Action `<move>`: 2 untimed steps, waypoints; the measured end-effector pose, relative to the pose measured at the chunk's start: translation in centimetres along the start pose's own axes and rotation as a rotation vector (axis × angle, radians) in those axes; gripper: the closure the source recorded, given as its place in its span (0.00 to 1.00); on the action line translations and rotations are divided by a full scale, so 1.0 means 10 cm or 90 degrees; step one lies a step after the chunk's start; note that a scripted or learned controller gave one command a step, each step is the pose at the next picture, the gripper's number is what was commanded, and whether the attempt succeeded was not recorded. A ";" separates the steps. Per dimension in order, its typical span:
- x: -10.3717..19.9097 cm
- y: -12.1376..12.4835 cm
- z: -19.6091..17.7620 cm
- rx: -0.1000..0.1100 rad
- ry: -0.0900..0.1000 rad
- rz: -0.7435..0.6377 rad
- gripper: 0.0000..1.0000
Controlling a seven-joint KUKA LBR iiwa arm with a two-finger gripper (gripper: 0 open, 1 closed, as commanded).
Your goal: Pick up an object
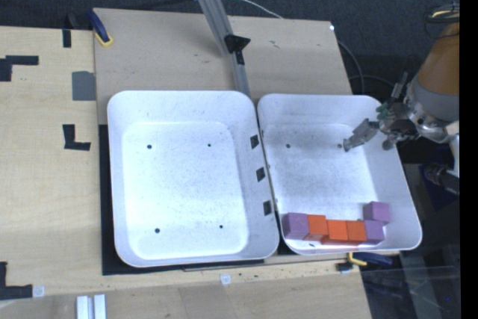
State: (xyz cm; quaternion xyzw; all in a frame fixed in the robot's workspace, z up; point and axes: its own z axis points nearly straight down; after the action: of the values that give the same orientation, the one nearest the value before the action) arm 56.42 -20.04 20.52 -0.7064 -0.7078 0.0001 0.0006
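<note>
1. Blocks [337, 228], purple and orange, are what there is to pick: they lie in a tight row along the near wall of the right bin [314, 112], packed into its near corner on the arm's side.
2. Measured from that row, the gripper [367, 133] hangs well away, over the bin's far half near its arm-side rim, with nothing between its tips. Whether it is spread or closed I cannot tell at this size.
3. To do the step well, the arm should probably travel toward the near wall and come down onto a block whose sides are free. The purple block [379, 211] that sits a little proud of the row at its arm-side end looks the easiest.
4. The risk, as I judge it, is the wall and the neighbouring blocks: a descent into the middle of the row leaves no room for the tips.
5. The left bin [119, 116], beyond the row's other end, shows a bare speckled floor.
</note>
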 end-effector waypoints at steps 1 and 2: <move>0.73 -0.40 0.46 0.005 0.003 -0.002 0.00; 1.16 0.25 1.18 0.001 0.000 -0.003 0.00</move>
State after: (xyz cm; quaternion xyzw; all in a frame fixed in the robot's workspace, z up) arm 58.88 -8.47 8.76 -0.7046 -0.7097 0.0004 0.0012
